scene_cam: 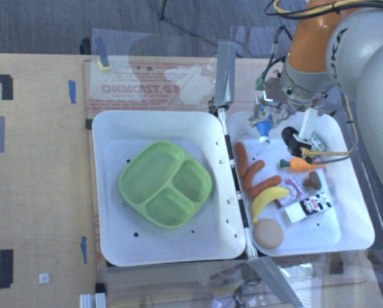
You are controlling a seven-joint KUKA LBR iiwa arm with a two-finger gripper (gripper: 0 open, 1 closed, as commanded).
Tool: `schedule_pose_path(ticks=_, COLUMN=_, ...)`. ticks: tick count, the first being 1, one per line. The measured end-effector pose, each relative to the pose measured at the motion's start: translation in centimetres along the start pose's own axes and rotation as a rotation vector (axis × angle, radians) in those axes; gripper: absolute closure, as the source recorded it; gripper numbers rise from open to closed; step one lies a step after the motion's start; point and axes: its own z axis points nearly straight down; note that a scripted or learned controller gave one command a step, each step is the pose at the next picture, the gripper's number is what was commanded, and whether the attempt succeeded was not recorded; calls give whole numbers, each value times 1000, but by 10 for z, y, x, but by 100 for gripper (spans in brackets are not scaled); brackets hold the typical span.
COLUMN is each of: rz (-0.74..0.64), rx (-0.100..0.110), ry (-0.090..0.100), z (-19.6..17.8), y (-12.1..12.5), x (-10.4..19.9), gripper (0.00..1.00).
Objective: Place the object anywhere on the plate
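Green plate (165,183) with three compartments sits in the middle of the left bin (108,133), turned a bit diagonal. All the loose stuff is in the right bin (351,233), so the bin walls between them stand between it and the plate.

The hand (265,119) is over the back left corner of the right bin, and honestly I can't tell if it's open or closed from this angle. A small blue thing (263,131) is right under it; whether it's actually gripped, no idea.

Just in front of that, along the left wall, are three reddish sausages (252,171), then a banana (268,201) and a beige ball (268,233) at the front. More to the right: a carrot (299,165), a brown lump (314,180) and a cow-print box (310,206). Both bins sit on a pale wood table (37,172).
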Motion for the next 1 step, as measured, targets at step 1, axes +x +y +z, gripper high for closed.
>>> schedule_pose_path(ticks=1, rz=-176, rx=2, ry=2, z=-21, y=-50, x=63, gripper=100)
